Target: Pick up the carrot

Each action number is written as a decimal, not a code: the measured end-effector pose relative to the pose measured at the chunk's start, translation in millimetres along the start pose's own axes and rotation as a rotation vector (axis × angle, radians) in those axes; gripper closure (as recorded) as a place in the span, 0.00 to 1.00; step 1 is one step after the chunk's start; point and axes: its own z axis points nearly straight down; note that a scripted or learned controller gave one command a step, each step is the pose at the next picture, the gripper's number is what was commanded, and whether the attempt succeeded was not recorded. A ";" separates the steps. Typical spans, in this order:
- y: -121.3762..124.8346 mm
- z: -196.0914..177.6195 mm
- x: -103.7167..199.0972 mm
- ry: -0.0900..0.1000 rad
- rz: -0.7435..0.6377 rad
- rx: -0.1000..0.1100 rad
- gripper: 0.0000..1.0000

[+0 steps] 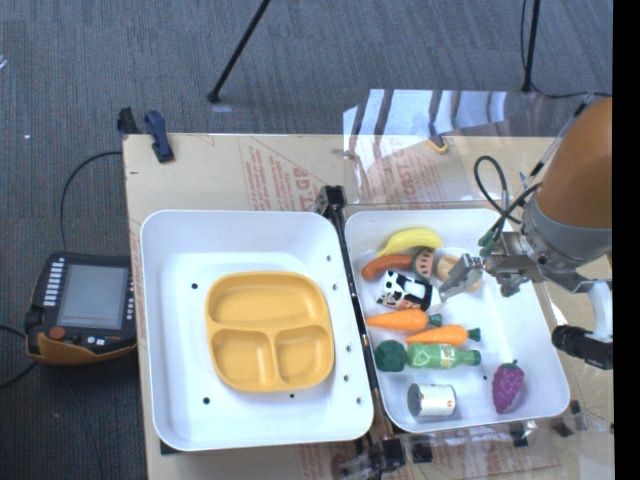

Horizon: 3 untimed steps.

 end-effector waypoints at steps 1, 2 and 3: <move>1.5 145.3 -27.5 0.002 0.241 0.008 0.00; -28.8 157.2 -43.1 0.005 0.457 0.008 0.00; -29.7 148.7 -43.6 0.008 0.464 0.012 1.00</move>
